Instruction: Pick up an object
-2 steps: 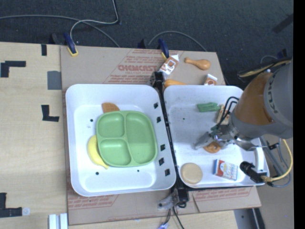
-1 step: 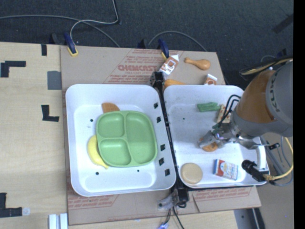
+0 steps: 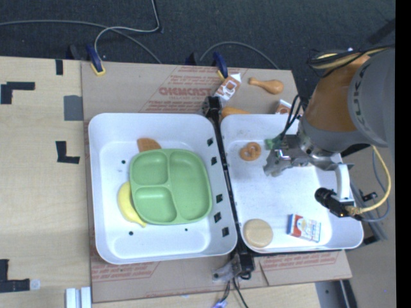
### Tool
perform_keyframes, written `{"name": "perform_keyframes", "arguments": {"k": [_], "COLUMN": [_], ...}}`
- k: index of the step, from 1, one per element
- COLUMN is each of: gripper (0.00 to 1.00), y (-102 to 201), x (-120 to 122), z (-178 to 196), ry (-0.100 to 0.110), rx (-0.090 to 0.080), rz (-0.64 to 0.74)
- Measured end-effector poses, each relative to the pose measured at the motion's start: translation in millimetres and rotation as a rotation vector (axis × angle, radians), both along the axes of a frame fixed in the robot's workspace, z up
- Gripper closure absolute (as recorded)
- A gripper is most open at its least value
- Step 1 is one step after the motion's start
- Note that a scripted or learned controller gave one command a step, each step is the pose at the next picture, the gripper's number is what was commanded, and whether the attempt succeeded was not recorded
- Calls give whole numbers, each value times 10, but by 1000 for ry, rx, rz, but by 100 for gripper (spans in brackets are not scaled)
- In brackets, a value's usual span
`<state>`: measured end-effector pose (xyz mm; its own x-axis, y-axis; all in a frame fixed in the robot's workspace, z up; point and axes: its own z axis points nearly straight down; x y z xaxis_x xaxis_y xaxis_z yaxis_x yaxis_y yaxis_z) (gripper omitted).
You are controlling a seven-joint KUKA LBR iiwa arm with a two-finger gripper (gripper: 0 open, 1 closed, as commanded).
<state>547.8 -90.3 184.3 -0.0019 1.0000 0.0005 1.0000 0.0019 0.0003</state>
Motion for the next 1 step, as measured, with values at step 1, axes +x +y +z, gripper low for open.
{"name": "perform_keyframes", "arguments": {"k": [1], "gripper": [100], "y": [-427], "x": [397], "z": [-497], "ry": [4], "rx": [-2], "rz": [-3]}}
